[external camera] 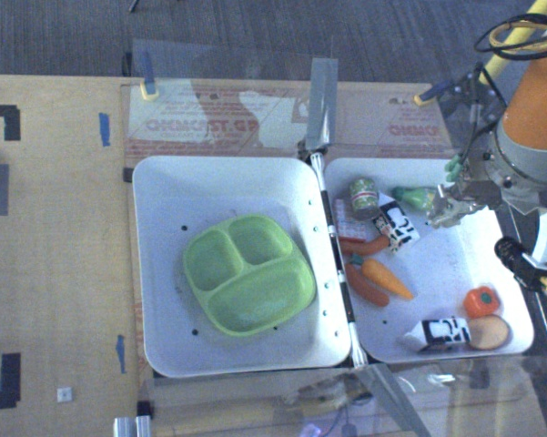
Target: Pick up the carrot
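Behind bins, cardboard print mirrored, unreadable

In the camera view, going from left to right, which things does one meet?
Green plate → carrot → tomato.
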You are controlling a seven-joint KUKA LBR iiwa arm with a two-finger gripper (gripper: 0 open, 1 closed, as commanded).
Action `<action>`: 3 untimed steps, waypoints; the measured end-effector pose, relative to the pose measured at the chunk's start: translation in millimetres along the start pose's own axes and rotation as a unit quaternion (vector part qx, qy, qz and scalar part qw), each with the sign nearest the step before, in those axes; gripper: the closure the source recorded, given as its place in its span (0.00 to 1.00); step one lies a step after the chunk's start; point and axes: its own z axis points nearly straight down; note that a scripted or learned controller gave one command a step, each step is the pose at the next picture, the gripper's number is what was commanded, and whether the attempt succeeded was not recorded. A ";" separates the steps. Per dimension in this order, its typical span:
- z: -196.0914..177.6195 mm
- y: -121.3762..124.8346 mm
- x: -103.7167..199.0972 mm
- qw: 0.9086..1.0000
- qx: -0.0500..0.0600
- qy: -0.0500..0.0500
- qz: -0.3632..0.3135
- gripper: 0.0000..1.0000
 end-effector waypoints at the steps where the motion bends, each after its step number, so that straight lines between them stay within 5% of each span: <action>1: 71.1 15.2 -59.0 0.999 0.000 0.000 -0.053 1.00; 2: 71.0 15.2 -59.2 0.999 0.000 0.000 -0.052 0.00; 3: 173.5 -24.3 -32.9 1.000 -0.009 -0.002 -0.018 0.00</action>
